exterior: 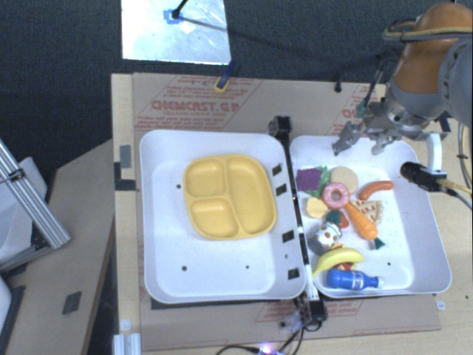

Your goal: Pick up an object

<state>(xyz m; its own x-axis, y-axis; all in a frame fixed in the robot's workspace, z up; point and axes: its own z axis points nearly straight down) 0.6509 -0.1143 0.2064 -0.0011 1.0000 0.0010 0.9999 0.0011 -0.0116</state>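
Note:
My gripper [359, 146] hangs open over the far edge of the right bin [421, 235], with nothing between its fingers. Just below it in that bin lie a purple bunch of grapes [312, 178], a tan round bun [344, 176], a pink donut [336, 195] and a red sausage [374, 189]. Nearer the front are an orange carrot [361, 220] on a waffle piece [373, 210], a small white and black toy [327, 234], a yellow banana [338, 258] and a blue bottle [352, 279].
The left bin [162, 257] holds a yellow three-compartment plate [228, 197]. A black-clipped divider [290, 198] separates the two bins. A shiny square sheet [176, 21] lies on the dark floor at the back.

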